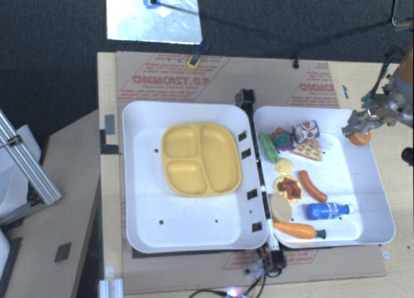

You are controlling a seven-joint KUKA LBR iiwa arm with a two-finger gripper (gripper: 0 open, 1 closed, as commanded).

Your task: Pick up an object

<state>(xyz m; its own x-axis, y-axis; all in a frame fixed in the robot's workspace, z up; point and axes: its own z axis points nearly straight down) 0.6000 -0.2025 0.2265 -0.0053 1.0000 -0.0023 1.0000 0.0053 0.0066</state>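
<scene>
On the worktop point(110, 161), the left bin point(139, 225) carries a yellow divided plate point(200, 159) at its centre. The right bin point(369, 193) holds toy food: a green pod point(268, 147) at 9 o'clock, a pizza slice point(308, 150) at 12, a sausage point(312, 186) centrally, a blue bottle point(327, 211) and carrot point(297, 229) near 6. At 2 o'clock the claw point(359, 132) pinches a small orange object point(359, 138) over the rim.

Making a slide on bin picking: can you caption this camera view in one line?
Gripper at the right bin's far edge, an orange object just beneath it; yellow divided plate in the left bin.
</scene>
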